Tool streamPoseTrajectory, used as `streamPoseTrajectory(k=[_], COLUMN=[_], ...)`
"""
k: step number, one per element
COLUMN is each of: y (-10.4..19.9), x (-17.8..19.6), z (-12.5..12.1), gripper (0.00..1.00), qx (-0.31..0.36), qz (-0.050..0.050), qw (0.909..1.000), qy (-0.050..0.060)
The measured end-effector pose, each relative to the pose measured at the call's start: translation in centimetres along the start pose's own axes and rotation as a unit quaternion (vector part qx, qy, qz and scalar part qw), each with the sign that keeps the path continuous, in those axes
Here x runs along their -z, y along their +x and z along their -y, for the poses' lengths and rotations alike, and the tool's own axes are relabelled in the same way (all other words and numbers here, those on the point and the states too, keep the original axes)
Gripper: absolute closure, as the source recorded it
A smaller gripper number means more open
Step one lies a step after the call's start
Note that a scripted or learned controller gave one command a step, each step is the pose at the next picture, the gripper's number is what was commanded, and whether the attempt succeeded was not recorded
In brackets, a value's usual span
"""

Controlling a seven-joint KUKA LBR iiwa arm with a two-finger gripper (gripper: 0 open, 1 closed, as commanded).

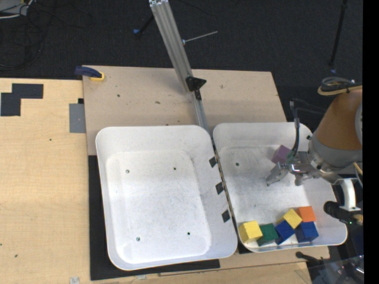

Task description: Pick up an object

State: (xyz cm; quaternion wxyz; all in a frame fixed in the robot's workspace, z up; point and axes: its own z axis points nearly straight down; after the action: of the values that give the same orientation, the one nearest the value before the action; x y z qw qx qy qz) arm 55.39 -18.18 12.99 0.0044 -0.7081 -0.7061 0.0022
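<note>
My gripper hangs over the middle of the right bin, reaching in from the right. Its two grey fingers are spread apart and open, with bare bin floor between them. A purple block sits just behind the fingers, close to the wrist and not between the tips. Along the bin's near edge lies a cluster of blocks: a yellow one, a green one, a second yellow one, a blue one, an orange one and another blue one.
The left bin lies beside the right one, joined by black clips. A slanted aluminium bar rises behind the bins. The arm's orange band stands at the right edge.
</note>
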Motion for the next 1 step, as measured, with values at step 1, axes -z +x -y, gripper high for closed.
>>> streamPoseTrajectory(k=[1], y=[0.04], x=[-3.90], z=[-0.10], gripper=[0.00], qx=[-0.001], qz=[0.001], qw=[1.0000], qy=[-0.004])
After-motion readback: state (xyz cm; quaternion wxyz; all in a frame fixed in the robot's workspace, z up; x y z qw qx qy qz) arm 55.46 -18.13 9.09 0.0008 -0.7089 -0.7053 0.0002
